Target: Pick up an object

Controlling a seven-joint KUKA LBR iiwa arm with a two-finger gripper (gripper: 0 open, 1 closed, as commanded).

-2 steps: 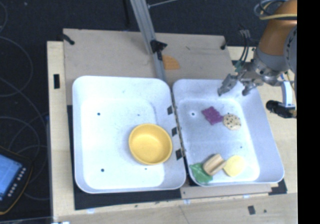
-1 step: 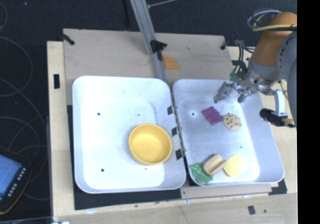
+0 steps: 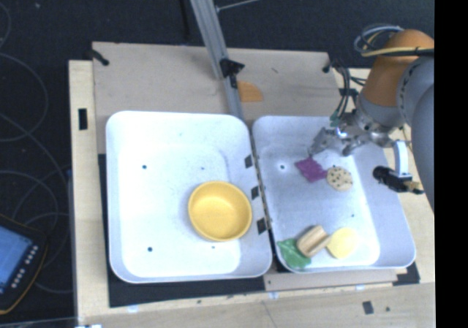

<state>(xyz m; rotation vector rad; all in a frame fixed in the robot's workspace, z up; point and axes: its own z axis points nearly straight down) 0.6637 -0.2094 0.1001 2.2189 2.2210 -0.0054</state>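
The gripper (image 3: 333, 144) hovers open and holding nothing above the right bin (image 3: 380, 242), near its far edge. Just beside it lie a purple block (image 3: 310, 169) and a cookie (image 3: 338, 177). A yellow bowl (image 3: 219, 210) sits in the left bin (image 3: 146, 144).

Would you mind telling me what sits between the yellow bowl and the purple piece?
In the camera view, the meeting rims of the two bins run between the yellow bowl and the purple piece; otherwise just bare white bin floor.
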